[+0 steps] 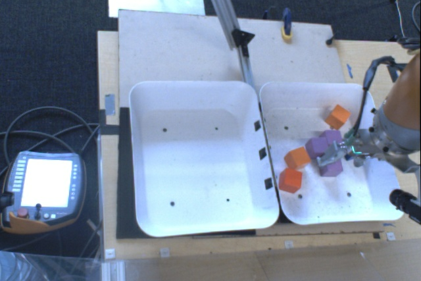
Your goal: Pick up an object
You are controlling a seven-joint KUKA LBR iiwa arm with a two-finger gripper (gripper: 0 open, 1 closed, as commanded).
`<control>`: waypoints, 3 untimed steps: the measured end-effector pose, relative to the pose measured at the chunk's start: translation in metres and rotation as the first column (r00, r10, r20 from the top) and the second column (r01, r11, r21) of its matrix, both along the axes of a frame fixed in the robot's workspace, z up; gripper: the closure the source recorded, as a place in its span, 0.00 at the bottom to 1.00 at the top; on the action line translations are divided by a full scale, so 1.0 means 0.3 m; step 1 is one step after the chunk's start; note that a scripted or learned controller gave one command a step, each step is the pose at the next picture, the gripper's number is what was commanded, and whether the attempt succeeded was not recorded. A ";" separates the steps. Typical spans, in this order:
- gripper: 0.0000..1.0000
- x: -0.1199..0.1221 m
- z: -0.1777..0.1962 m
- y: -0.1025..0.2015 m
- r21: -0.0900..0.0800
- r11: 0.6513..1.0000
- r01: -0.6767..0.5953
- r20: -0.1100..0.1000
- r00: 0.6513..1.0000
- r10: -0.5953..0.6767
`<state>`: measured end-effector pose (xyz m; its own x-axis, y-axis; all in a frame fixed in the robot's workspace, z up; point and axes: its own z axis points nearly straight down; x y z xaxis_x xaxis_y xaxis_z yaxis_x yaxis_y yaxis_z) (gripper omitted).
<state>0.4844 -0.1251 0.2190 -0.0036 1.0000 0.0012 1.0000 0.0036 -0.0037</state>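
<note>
The purple block [327, 153] is lying in the right bin [316, 215], toward that bin's middle, and looks to be two purple pieces pressed together, though the join is blurred. The gripper [331, 156] is sitting directly over it, reaching in from three o'clock, with grey fingers overlapping the block's top face; whether they are spread wide, narrowed, or closed on the block cannot be told at this slant. An orange block [297, 157] is touching or nearly touching the purple one at its nine o'clock, a redder orange block [290, 179] is lying near at seven o'clock, and a third orange block [338, 116] is resting apart at one o'clock. The left bin [197, 220] is standing alongside, and a hand-held control pad [43, 189] is lying off the bench at nine o'clock. Judgement: the arm is working the grasp step, positioned at the target. The next move is calling for a firm closure on the purple block alone, clear of the neighbouring orange block, followed by a straight lift.
</note>
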 end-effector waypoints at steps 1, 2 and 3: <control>0.00 0.003 0.007 0.000 -0.001 1.000 0.001 0.005 1.000 -0.001; 0.00 0.013 -0.133 0.000 0.000 1.000 0.001 0.001 1.000 -0.001; 0.00 0.002 -0.314 -0.033 0.000 1.000 0.003 -0.001 1.000 -0.003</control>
